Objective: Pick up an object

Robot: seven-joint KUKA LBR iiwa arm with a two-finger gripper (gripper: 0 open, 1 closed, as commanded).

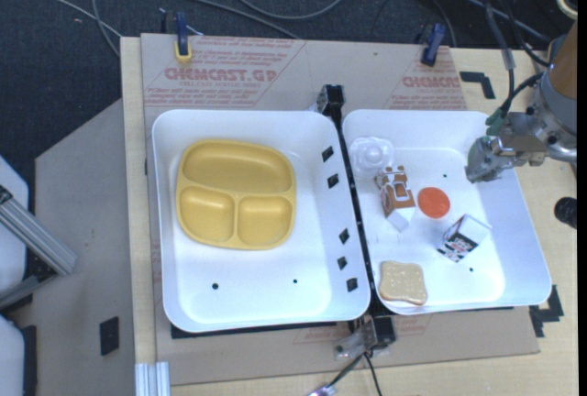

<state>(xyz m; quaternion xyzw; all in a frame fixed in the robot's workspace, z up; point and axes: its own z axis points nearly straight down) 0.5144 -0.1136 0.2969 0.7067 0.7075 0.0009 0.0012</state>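
The arm comes in from the right of the frame, and its claw (483, 160) sits over the upper right part of the right bin (514, 289). I can't tell if the claw is apart or together; it's too small and dark to see. Nothing shows in its grip.

Things it could pick, all in the right bin: an orange disc (433, 200) in the middle, a brown and white toy (396, 190) just left of the disc, a clear round cup (371, 151) at the upper left, a small black and white box (459, 238) lower right of the disc, tilted, and a slice of toast (404, 282) at the bottom, by the bin's front rim. The left bin (183, 293) holds a yellow tray w/ three parts (237, 193). Both bins sit on a cardboard surface (229, 64).

Step, I think: the reach, before any grab. The claw is near the disc and box but not touching them.

Next move needs: pick one thing, go left and down a bit, get right over it, drop low, then squeeze. The disc looks flat, so prob. hard to pinch. The box has sides to grip, so it may be the easier one. The toy and disc are close together, so the claw could bump one while going for the other.
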